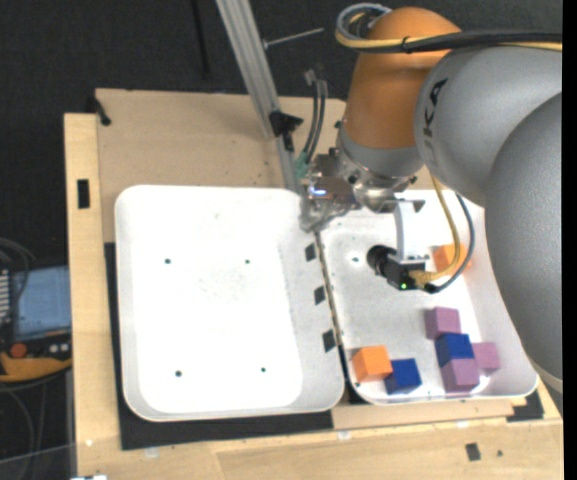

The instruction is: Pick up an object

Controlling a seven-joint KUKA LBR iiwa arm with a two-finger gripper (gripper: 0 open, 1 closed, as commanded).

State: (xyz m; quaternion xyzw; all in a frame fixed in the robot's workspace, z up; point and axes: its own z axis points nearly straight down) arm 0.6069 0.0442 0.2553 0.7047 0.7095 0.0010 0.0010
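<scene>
You had the hand (pixel 363 196) at the far end of the right-hand shallow white plastic bin (pixel 368 313), close by the ridge where it met the left-hand shallow white plastic bin (pixel 133 268). The grey arm with its orange band (pixel 398 68) covered the hand from above. I could not tell whether it stood wide or narrow, and nothing showed held in it.

Everything you could have picked lay in the right-hand bin, bunched at its near end and well apart from the hand:
- a small orange foam cube (pixel 373 361), touching a small blue foam cube (pixel 403 375), by the near rim;
- to camera-right of those, a purple foam block (pixel 443 321), a second blue foam cube (pixel 455 348), and two more purple foam blocks (pixel 460 374) (pixel 486 356), packed tightly together.

I judged that the coming move turned on this: the hand had to travel down the bin toward the camera, with bare white floor between. The orange cube lay nearly straight down that line. The purple cluster sat further toward the arm's own side. The blocks looked squat, with no clear long axis.

The pale wooden tabletop (pixel 168 148) carried both bins. As for writing, only part of some dark lettering (pixel 434 118) showed on the grey arm casing, too cut off to read. The blocks bore no labels.
</scene>
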